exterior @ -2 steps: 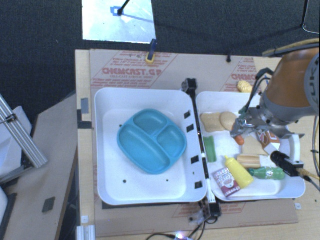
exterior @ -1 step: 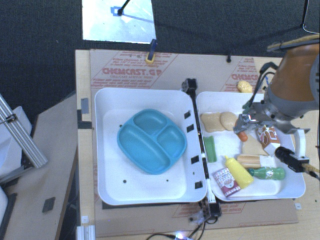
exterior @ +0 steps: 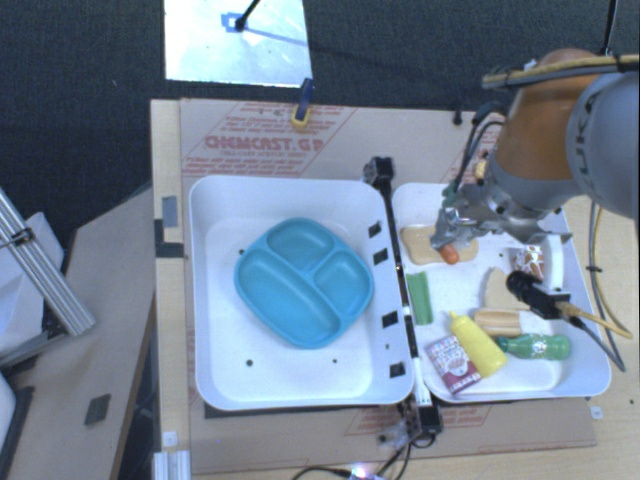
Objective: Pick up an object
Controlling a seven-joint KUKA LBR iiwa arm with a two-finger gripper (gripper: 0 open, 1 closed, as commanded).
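The claw (exterior: 447,232) hangs low over the upper left part of the right bin (exterior: 585,368); whether it is open or closed cannot be told, and nothing can be seen in its grip. A small orange piece (exterior: 452,255) lies just beside it at 5 o'clock, resting on the edge of a flat tan slice (exterior: 418,245) that spreads toward 8 o'clock. I judge these the likeliest targets. The risk is that the claw catches both together, or presses on the thin slice and slides off it. A green block (exterior: 419,298) lies at 7 o'clock and a yellow mustard bottle (exterior: 476,341) near 6. At 9 o'clock, the left bin (exterior: 220,368) holds a blue divided plate (exterior: 303,281).
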